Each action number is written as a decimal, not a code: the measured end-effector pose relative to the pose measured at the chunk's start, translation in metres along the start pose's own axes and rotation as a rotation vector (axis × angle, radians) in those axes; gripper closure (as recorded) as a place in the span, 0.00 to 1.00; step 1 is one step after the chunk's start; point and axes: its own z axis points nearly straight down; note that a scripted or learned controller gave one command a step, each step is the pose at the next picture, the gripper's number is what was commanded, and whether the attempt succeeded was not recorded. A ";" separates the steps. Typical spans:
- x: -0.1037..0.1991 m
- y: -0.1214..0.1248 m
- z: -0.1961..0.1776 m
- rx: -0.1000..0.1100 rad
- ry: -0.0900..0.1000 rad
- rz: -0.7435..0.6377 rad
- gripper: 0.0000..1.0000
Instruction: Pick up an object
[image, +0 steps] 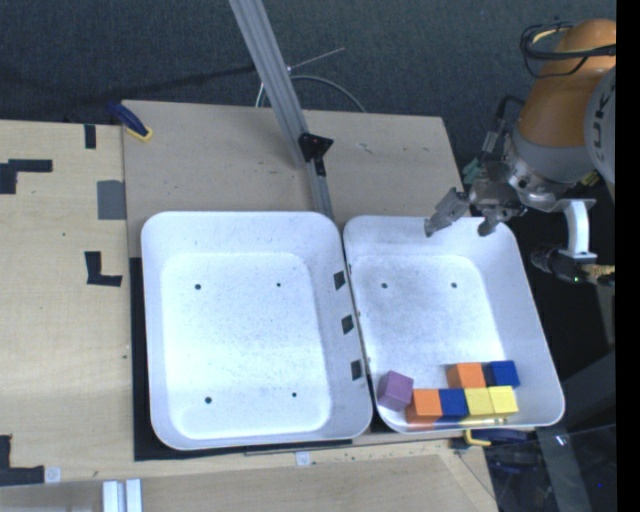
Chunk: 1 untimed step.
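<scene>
The gripper (462, 216) hangs over the far rim of the right-hand bin (530, 300), its fingers spread apart with nothing between them. Everything worth picking lies well away from the fingers, down at the bin's near edge: a purple block (397, 388) sitting a little apart and tilted, then a tight cluster of an orange block (427, 403), blue block (453, 402), two yellow blocks (491, 401), another orange one (465, 376) and a second blue one (503, 373) packed against each other. The left bin (240, 330) on the desk (200, 150) offers nothing to take. To do this step well, the purple block looks the sensible target, since it has free space on its sides for the fingers to drop around; the packed blocks leave little room. The arm should travel toward the near edge, align the opening across the block's flat faces, and descend without striking the bin wall just beyond.
</scene>
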 end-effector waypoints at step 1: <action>0.034 0.011 0.033 0.003 -0.001 -0.001 0.00</action>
